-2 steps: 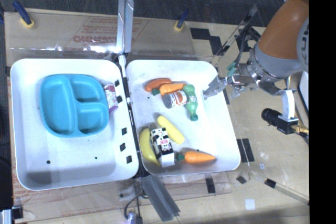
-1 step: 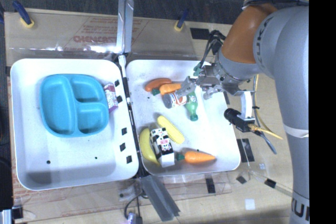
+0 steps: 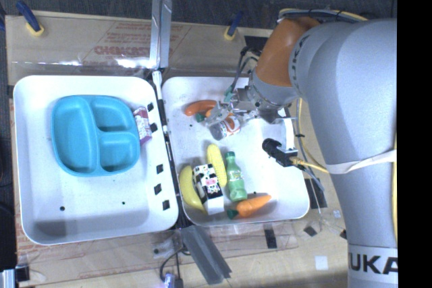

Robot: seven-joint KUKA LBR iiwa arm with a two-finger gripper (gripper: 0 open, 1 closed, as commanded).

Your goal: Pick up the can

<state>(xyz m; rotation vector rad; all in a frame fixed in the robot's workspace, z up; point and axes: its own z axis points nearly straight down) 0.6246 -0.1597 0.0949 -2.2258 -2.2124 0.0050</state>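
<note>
Camera view: gripper (image 3: 228, 112) sits right at the can (image 3: 225, 125) in the right bin (image 3: 287, 209); grasp unclear, lift remains

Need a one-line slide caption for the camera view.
Grey KUKA arm's two-finger gripper poised at a small silver-and-red can in the right white bin, beside carrots, bananas and a green bottle.
</note>
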